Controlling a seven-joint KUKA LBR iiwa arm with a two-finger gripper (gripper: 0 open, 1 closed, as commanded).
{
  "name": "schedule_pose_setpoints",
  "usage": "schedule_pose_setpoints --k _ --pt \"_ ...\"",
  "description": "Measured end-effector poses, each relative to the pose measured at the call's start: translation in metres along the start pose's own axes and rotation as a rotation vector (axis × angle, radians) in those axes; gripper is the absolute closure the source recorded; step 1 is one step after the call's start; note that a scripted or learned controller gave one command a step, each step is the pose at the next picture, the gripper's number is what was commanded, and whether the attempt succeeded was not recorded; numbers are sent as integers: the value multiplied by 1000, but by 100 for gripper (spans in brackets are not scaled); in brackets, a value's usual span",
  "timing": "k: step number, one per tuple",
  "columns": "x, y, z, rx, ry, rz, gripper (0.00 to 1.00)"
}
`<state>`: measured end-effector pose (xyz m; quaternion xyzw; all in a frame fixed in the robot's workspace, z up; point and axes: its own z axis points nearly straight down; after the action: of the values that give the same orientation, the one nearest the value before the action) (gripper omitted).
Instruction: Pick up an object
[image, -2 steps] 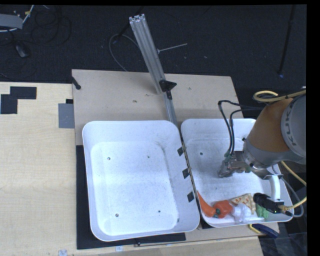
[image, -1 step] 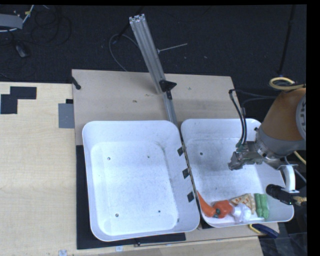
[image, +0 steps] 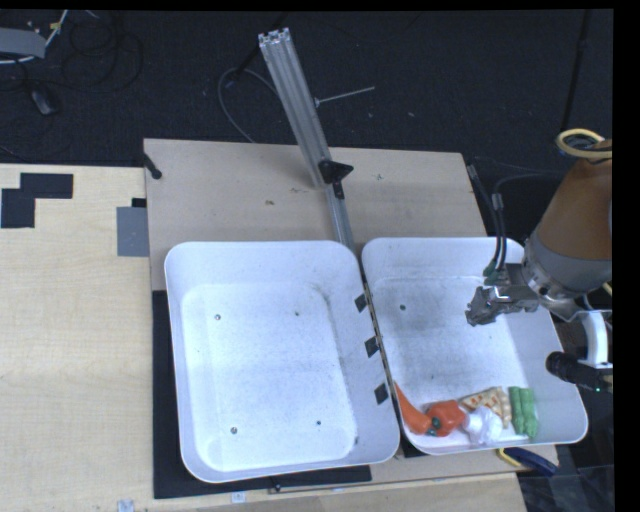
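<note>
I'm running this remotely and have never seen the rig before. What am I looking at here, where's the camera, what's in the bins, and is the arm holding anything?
One camera looks down at a slant on a bench with two shallow white bins. The grey and orange arm reaches in from the right; its gripper hangs over the right bin. I see nothing between its fingers. The objects lie apart from it, bunched at that bin's near edge: an orange piece, a red one, a green one and something white. The left bin sits beside it.
</note>
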<state>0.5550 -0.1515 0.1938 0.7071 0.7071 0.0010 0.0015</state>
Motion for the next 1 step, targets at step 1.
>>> schedule_pose_setpoints --k 1 --pt "-5 2 -43 0 0 1 100"
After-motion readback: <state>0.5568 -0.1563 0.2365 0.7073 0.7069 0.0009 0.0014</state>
